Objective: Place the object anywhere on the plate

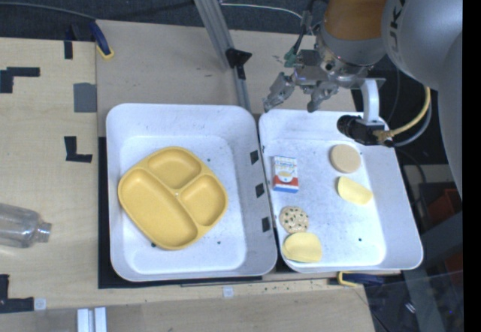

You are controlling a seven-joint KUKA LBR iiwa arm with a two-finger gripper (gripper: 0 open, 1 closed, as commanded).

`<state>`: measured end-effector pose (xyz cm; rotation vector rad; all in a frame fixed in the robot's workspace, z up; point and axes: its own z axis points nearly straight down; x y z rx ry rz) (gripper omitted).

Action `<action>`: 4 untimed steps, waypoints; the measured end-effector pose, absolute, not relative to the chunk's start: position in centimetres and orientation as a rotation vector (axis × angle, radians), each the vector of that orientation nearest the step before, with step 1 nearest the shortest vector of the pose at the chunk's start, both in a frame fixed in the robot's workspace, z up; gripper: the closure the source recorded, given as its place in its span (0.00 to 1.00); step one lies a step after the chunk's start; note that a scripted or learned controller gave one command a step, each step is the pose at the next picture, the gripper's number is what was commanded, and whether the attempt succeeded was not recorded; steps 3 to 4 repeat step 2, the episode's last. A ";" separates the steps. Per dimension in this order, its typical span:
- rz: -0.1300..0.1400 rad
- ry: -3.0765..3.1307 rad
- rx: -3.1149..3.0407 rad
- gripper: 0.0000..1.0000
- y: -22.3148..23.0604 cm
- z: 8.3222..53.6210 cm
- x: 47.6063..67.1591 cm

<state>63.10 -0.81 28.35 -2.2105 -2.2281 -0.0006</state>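
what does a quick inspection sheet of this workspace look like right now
surface: wooden bench bearing two shallow white bins, left bin and right bin
job's things: yellow divided plate in the left bin; in the right bin a small carton, a cookie, a round tan piece and two yellow pieces
clutter: clear bottle lying on the bench at left; black tape marks
grippers: gripper above the right bin's far edge, fingers spread, holding nothing
cables: yellow hose by the arm; thin wire behind
surroundings: metal post, dark floor
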 end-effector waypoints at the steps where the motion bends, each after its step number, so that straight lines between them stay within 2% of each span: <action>1: 0.002 -2.224 -2.215 1.00 -1.2 29.2 63.2; 2: -0.006 -2.224 -2.230 1.00 -8.4 40.7 61.9; 4: -0.006 -2.224 -2.230 1.00 -8.4 40.7 61.9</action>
